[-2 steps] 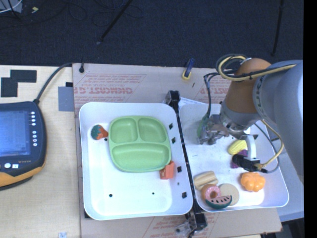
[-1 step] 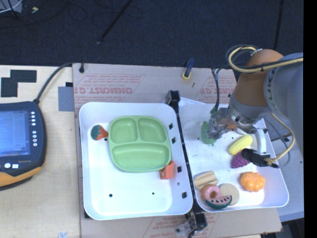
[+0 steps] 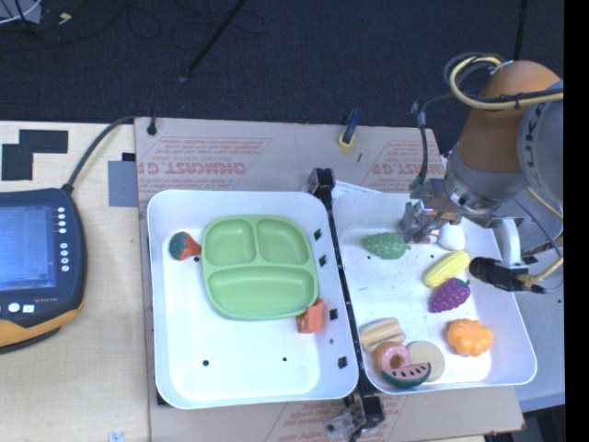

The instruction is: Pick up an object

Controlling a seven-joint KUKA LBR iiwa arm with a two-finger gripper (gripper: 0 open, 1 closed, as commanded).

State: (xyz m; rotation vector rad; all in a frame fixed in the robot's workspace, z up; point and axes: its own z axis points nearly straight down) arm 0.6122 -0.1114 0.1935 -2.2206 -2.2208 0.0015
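My gripper (image 3: 417, 221) hangs low over the back of the right bin (image 3: 515, 371). It is just up and right of a green leafy toy (image 3: 385, 245) and left of a small white piece (image 3: 452, 238). Nothing shows held in it. Further forward in the same bin lie a yellow corn cob (image 3: 447, 267), purple grapes (image 3: 449, 295), an orange pumpkin (image 3: 469, 336), a bun (image 3: 381, 331), a pink donut (image 3: 394, 355) and a watermelon slice (image 3: 410, 375).
The left bin (image 3: 184, 366) holds a green divided plate (image 3: 259, 265), a red and green fruit (image 3: 184, 245) at its left and an orange block (image 3: 313, 318) at its front right. A tablet-like pendant (image 3: 37, 265) lies on the bench at far left.
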